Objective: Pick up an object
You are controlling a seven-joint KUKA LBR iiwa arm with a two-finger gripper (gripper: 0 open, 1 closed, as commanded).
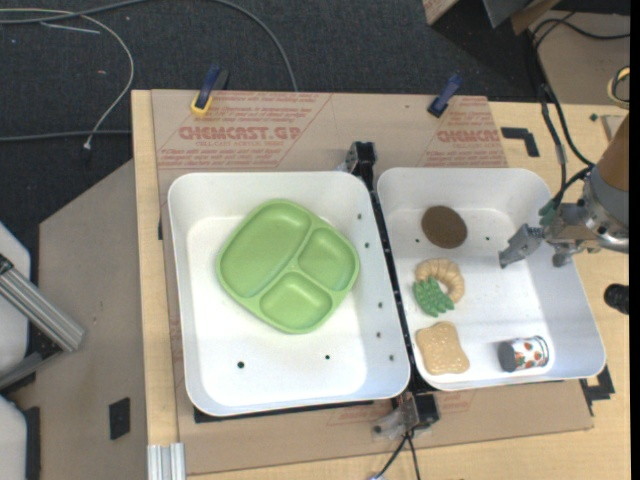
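The right bin (570,308) holds a brown round disc (443,226), a tan ring-shaped pastry (446,276) with a small green ridged piece (430,297) lying against it, a tan slice of toast (441,348) and a small can (523,354) lying on its side. My gripper (538,250) hangs over the right part of this bin, to the right of the brown disc and above the can. Its fingers are spread open with nothing between them.
The left bin (200,348) holds a green divided plate (288,265). Both bins rest on a cardboard sheet (300,128) held by blue clamps (208,90) at the back edge. Cables run over the dark floor behind.
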